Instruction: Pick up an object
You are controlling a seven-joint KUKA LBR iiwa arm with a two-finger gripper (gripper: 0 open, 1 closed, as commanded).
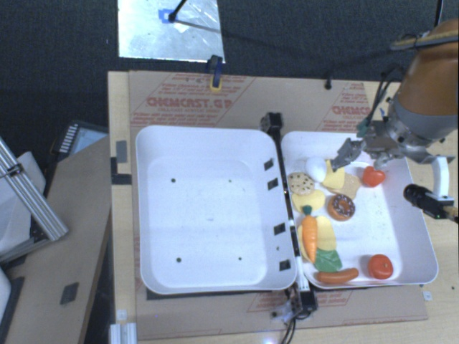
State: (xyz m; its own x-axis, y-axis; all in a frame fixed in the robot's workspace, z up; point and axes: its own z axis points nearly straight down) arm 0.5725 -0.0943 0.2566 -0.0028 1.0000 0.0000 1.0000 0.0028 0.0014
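The arm (430, 77) enters from the right and positions the hand (356, 151) over the upper portion of the right bin (419, 253). Whether the hand is spread or pressed together cannot be determined; no object is visibly between its parts. The right bin contains toy food: a white egg (315, 168), a cookie (301, 185), a yellow piece (335, 180) just beside the hand, a red item (372, 175), a chocolate doughnut (341, 207), a carrot (309, 236), a sausage (336, 276) and a tomato (380, 266). The left bin (147, 192) adjoins it on the surface (186, 95).
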